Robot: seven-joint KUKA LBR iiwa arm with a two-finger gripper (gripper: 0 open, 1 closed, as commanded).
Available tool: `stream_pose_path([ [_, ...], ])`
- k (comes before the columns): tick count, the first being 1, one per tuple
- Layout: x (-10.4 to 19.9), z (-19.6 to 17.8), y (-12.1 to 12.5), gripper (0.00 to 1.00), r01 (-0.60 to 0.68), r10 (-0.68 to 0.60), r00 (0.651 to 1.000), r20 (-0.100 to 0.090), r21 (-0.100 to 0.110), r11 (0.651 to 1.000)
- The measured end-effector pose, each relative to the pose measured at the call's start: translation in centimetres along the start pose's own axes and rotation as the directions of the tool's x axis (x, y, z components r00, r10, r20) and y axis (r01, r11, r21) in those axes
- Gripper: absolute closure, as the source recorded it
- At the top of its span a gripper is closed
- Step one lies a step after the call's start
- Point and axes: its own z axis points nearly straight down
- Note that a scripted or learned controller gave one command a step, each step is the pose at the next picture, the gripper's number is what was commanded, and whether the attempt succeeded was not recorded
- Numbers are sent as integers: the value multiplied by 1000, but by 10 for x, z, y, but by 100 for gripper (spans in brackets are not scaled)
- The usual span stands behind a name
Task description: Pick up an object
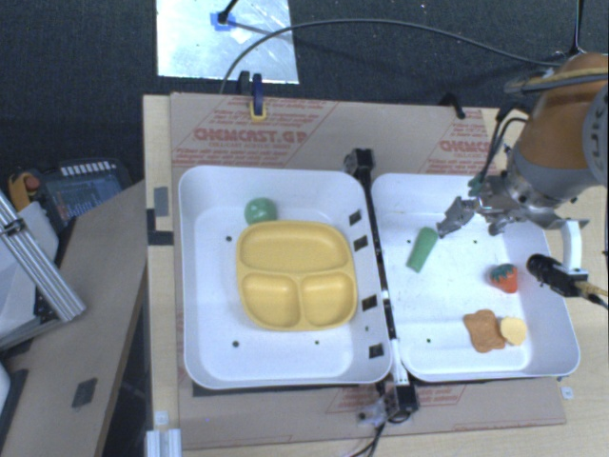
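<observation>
Apparently jaws beside green block (422, 249)

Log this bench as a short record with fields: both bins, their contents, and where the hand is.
left bin: yellow divided tray, green ball touching its far edge
right bin: green cylinder, small red-orange fruit, brown biscuit-shaped piece touching a yellow round piece
hand: above right bin, just past the green cylinder's far end
held: nothing seen between its fingers
</observation>
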Motion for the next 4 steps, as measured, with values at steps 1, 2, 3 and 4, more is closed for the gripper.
stream_pose_path([
  [1,0,-7,3,0,2,-2,1000,2,-13,1000],
  [2,3,53,2,0,1,-1,1000,1,-12,1000],
  [3,4,100,5,0,-1,1,1000,-1,-18,1000],
  [4,3,90,4,100,-1,1,1000,2,-17,1000],
])
